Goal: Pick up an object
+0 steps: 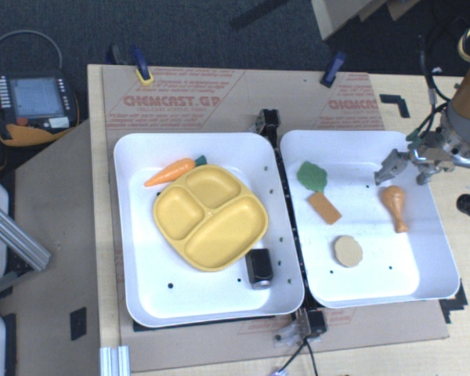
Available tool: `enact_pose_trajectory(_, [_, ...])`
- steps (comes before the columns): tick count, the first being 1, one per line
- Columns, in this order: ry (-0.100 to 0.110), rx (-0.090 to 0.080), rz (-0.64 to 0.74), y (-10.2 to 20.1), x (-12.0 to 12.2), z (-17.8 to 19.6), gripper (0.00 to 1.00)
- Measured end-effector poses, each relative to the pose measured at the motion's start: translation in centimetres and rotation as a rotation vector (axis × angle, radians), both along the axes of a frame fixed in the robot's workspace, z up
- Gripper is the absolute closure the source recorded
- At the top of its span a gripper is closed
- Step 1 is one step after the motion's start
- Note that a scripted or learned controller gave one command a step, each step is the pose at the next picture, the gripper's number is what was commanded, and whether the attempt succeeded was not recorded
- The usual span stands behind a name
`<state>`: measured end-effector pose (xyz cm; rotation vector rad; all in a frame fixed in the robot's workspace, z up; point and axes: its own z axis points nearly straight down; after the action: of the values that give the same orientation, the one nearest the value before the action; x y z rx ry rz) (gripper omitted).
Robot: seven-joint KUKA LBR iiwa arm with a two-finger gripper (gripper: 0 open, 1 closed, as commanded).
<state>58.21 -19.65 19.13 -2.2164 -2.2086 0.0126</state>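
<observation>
My gripper (406,171) hangs over the upper right part of the right bin (423,280), its two fingers spread apart and nothing between them. Just below it lies a tan toy drumstick (394,204), apart from the fingers. The same bin holds a green leafy toy (312,176), an orange block (324,207) and a round tan disc (348,251). In the left bin (141,288) sit a yellow divided plate (210,216), a toy carrot (170,171) and a small black object (258,266).
The bins rest on a cardboard sheet (219,92) held by clamps (143,73) at the back. A black bracket (268,121) stands between the bins at the far edge. A pendant screen (33,100) lies off the bench to the left.
</observation>
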Motion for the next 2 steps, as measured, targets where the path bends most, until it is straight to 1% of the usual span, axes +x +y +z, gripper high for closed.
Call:
enact_pose_trajectory(1, [-0.014, -0.003, 0.004, 0.1, 0.3, 0.8, 0.00])
enact_pose_trajectory(2, [-0.011, -0.002, 0.004, 0.5, 0.2, -5.3, 0.00])
